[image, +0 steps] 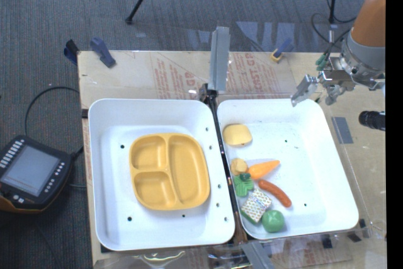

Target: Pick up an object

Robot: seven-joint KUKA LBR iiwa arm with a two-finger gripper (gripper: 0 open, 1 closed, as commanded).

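Observation:
The right bin holds several toy foods along its left side. A pale yellow bun lies farthest back. Below it are a small yellow piece, an orange carrot and a red-orange sausage. A dark green item, a checkered packet and a green ball sit toward the front. My gripper hovers over the bin's back right corner, well away from the foods. It is open, with nothing between its fingers.
The left bin holds a yellow three-compartment plate. A grey upright post stands behind the seam between the bins. A teach pendant lies on the floor at left. Clamps sit on the bench's back edge.

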